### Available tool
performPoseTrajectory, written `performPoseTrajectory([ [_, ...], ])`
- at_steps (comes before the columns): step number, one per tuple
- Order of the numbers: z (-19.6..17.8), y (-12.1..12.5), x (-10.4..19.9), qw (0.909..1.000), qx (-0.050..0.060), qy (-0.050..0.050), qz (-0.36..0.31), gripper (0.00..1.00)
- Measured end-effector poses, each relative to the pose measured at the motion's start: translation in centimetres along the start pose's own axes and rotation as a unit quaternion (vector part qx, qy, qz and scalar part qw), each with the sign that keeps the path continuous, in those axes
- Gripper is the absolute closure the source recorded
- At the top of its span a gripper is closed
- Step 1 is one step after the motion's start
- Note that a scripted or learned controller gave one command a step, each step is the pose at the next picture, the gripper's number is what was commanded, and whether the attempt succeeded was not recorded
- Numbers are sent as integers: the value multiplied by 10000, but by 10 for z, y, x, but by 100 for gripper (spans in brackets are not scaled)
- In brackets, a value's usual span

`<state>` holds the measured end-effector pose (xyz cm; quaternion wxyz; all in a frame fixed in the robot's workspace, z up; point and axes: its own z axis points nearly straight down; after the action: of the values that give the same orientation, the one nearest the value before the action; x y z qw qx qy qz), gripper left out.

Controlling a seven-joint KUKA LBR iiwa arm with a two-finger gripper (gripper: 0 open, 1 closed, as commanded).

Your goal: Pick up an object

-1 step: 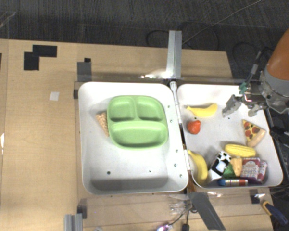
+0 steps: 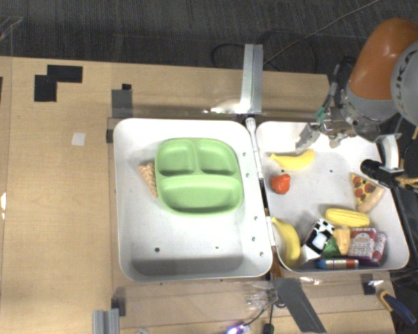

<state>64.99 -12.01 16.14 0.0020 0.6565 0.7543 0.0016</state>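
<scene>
My gripper (image 2: 310, 133) hangs over the back of the right bin (image 2: 396, 256), below the grey arm with its orange band. Just in front of it and slightly left lies a small yellow banana (image 2: 294, 161), apart from the gripper. A red tomato-like piece (image 2: 282, 183) sits near the bin's left wall. A pizza slice (image 2: 366, 191) lies at the right. Along the front are a yellow corn cob (image 2: 346, 218), a second banana (image 2: 288, 239), a black-and-white item (image 2: 322, 234), a red packet (image 2: 366, 245) and a marker (image 2: 337, 263).
The left bin (image 2: 188, 259) holds a green divided plate (image 2: 197, 175) with a tan waffle-like piece (image 2: 147, 178) at its left side. A metal post (image 2: 252, 75) stands behind the divider between the bins. Cables run at the far right.
</scene>
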Motion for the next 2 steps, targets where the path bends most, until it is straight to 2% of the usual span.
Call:
performPoseTrajectory([
  [1, 67, 1, 5, 9974, -36, -13, -726, 0],
  [2, 55, 3, 5, 9974, -63, -15, -724, 100],
])
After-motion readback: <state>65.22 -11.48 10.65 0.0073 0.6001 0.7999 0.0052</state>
